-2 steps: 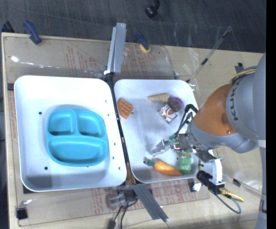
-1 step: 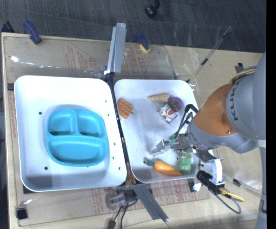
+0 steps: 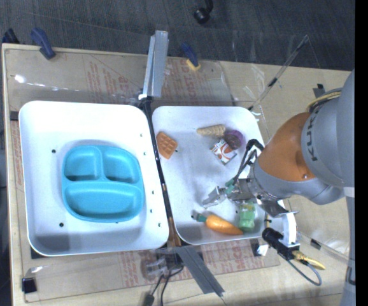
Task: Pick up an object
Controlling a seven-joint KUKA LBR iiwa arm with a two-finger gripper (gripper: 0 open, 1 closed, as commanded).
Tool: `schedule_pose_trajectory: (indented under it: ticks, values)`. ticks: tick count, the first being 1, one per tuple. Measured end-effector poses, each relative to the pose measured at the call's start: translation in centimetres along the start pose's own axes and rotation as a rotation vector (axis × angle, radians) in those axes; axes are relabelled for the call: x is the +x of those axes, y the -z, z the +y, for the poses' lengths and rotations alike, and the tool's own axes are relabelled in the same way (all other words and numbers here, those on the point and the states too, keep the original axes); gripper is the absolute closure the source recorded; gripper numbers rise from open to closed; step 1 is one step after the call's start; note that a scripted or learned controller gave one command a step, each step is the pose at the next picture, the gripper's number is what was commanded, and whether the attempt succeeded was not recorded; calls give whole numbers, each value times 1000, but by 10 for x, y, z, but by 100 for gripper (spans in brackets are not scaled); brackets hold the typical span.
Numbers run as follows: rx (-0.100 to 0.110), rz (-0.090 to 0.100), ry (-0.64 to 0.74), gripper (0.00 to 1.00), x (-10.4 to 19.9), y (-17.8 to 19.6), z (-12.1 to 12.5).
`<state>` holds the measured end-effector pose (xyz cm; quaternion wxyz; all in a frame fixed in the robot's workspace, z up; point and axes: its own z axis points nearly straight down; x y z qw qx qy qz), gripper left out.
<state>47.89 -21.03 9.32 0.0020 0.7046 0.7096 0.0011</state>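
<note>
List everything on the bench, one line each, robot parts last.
Bins: 2, white, side by side on the bench.
Divided plate: 1, blue, in the left bin.
Waffle: 1, orange-brown, right bin, upper left.
Cone: 1, tan, right bin, top.
Purple thing: 1, beside the cone.
Small packet: 1, red and white, below the cone.
Carrot: 1, orange, right bin, bottom.
Green thing: 1, right of the carrot.
Clamps: 2, blue, bench's far edge.
End effector: 1, metallic, above the carrot.
Arm: 1, grey and orange, from the right.
</note>
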Motion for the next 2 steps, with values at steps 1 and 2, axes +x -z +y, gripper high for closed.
schedule_pose_trajectory:
  ticks: [1,2]
  values:
    - [1,1,1,0,2,0,0]
    - [0,0,1,0,1,0,0]
